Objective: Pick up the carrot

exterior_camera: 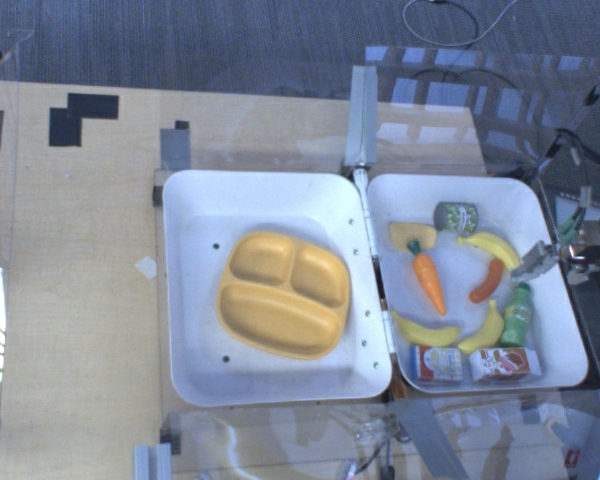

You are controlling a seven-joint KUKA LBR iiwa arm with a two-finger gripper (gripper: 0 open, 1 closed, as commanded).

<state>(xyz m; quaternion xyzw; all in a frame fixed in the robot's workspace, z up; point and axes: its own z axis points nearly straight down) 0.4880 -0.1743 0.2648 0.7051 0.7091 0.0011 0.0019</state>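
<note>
The carrot point(429, 283) is orange with a green top and lies in the middle of the right bin point(552, 211), its tip pointing toward the near side. Nothing covers or touches it from above. A yellow wedge point(410, 235) sits just behind its green top. A banana point(426, 333) lies just in front of its tip.
Around the carrot in the right bin are a green can point(456, 217), two more bananas point(494, 247) point(486, 331), an orange-red chili point(487, 280), a green bottle point(518, 315) and two cartons point(469, 364). A grey metal piece point(536, 259) pokes over the right rim. The left bin point(185, 268) holds a yellow divided plate point(285, 293).
</note>
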